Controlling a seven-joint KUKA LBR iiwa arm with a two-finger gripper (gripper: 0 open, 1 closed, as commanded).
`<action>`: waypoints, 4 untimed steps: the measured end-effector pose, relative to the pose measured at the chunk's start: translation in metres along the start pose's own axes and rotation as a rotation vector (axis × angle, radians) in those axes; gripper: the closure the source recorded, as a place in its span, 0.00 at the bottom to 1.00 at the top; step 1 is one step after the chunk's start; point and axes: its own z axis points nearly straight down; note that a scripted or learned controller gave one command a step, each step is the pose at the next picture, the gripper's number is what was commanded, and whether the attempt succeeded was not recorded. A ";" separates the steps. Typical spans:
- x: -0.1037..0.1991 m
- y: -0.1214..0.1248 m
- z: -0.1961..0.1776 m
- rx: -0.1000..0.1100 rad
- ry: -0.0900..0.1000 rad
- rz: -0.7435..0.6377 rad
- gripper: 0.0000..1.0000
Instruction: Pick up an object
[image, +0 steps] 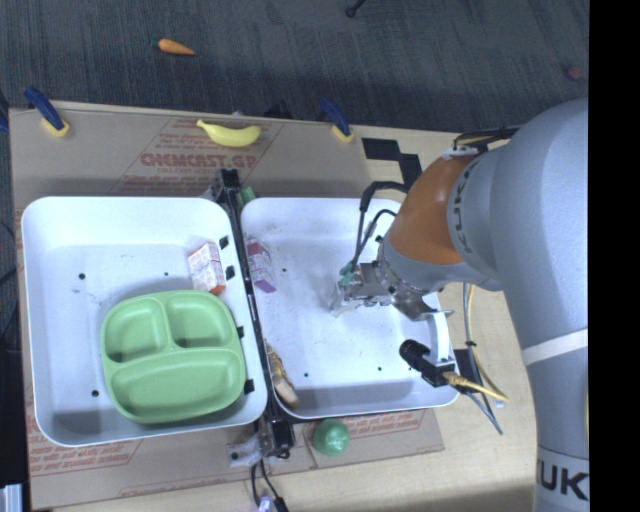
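hovering low over the middle of the right bin (300, 395), the gripper (345, 293) is pointing at bare white floor; whether it is clenched or released i cannot tell. nothing is showing in its grasp. candidate objects are lying at the bin's left edge: a small packet (259, 264) near the top and a tan object (279, 381) near the bottom. shifting left over one and centring above it before descending is looking wisest

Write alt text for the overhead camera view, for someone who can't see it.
A grey robot arm's gripper reaches into the right white bin. The left bin holds a green divided tray and a small carton.
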 end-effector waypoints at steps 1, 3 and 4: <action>-0.060 -0.030 -0.051 -0.004 -0.001 0.007 1.00; -0.054 -0.074 -0.115 -0.002 -0.001 0.006 1.00; -0.058 -0.073 0.010 -0.003 0.001 0.005 1.00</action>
